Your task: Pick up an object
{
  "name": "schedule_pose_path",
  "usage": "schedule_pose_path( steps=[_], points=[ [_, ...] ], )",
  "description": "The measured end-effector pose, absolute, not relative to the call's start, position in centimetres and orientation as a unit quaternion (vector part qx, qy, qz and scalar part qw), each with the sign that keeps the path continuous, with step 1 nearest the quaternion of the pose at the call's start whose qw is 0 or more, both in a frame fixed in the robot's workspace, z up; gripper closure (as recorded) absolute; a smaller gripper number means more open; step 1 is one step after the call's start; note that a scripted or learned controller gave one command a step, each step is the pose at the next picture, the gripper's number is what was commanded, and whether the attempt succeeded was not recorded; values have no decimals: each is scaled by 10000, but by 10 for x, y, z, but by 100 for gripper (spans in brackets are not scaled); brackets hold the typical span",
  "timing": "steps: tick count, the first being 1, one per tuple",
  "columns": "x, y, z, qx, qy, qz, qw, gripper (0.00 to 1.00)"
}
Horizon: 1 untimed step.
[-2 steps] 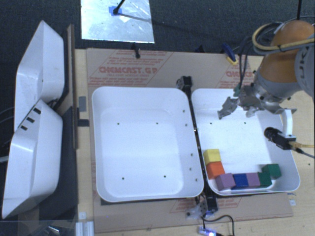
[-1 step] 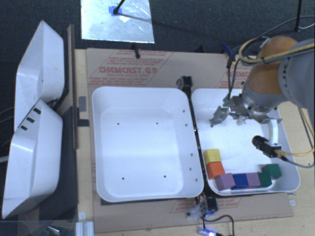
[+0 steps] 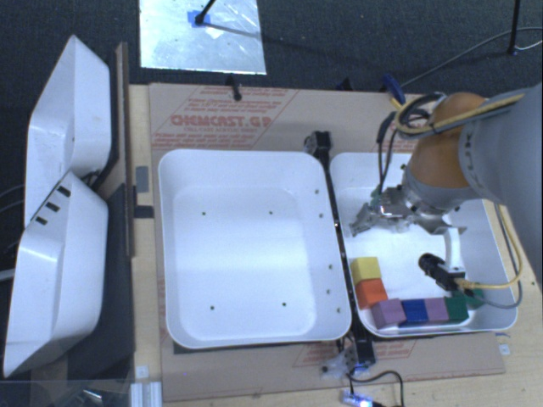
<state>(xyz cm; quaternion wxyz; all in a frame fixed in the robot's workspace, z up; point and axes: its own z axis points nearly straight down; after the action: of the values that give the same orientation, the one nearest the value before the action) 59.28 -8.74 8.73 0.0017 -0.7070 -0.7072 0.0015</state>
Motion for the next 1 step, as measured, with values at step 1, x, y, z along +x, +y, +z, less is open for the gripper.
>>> schedule_pose_path(
  steps=[1],
  points=[
    [593, -87, 87, -7071, -7071, -4, -3, 0]
  ],
)
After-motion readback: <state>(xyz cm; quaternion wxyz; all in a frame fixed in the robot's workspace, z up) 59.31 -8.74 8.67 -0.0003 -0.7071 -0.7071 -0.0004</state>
